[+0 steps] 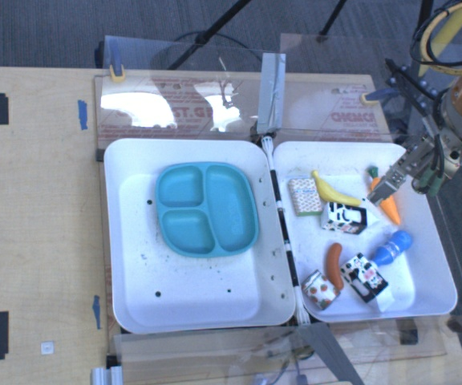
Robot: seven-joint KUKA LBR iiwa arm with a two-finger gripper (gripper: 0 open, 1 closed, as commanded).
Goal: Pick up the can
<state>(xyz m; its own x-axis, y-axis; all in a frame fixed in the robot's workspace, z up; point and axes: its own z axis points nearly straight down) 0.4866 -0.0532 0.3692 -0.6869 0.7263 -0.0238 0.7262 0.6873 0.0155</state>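
Note:
The can [321, 289] is small, with a brown and white label. It lies in the front left corner of the right bin [431, 283], beside a red sausage [334, 264]. My gripper [387, 186] hangs over the back right part of that bin, just above an orange carrot [390, 208]. It is well away from the can, up and to the right of it, and nothing shows in its grasp.
The right bin also holds a banana [332, 191], a tan patterned block [304, 196], two black-and-white cartons [344, 216] [365, 277] and a blue bottle [391, 247]. A teal divided plate [207, 208] sits in the left bin [127, 263]. A clear wall [239, 103] stands behind both bins.

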